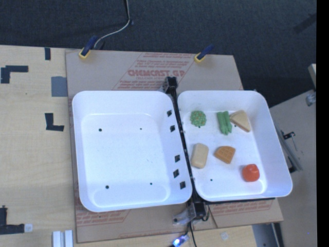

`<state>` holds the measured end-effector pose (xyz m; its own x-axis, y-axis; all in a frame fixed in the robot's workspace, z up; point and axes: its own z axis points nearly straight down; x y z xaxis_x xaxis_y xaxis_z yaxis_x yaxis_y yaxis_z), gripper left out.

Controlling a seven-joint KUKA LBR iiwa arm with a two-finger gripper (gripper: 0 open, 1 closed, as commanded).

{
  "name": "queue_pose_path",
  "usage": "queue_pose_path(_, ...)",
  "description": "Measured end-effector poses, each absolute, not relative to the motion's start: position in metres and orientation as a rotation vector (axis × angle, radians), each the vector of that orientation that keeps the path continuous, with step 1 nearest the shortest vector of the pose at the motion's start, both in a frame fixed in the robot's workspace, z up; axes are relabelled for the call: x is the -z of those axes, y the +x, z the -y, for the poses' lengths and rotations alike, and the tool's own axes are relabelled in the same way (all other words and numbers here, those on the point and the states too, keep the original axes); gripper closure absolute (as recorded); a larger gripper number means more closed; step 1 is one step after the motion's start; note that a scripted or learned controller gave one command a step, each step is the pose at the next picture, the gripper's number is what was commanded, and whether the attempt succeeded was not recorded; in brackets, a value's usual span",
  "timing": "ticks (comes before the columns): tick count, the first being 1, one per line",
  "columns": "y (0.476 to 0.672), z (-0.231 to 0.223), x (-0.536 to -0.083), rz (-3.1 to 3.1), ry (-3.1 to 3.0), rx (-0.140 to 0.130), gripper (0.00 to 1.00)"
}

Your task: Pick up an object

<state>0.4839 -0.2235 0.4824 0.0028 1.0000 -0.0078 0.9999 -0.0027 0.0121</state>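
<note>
So the left bin (123, 148) sat bare, and all the stuff was in the right bin (267, 138) toward the worktop's right edge: green lump (198, 119), tan block (199, 155), green stick (224, 122), orange wedge (225, 154), pale wedge (240, 121), red piece (251, 173). Nothing looked picked yet, whole job left. Jaws? Couldn't tell.
</note>
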Motion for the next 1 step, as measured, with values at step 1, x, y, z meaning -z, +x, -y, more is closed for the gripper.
queue_pose_path(1, 0.4841, 0.2037, -0.5388, -2.219, 2.214, -0.004, 0.00)
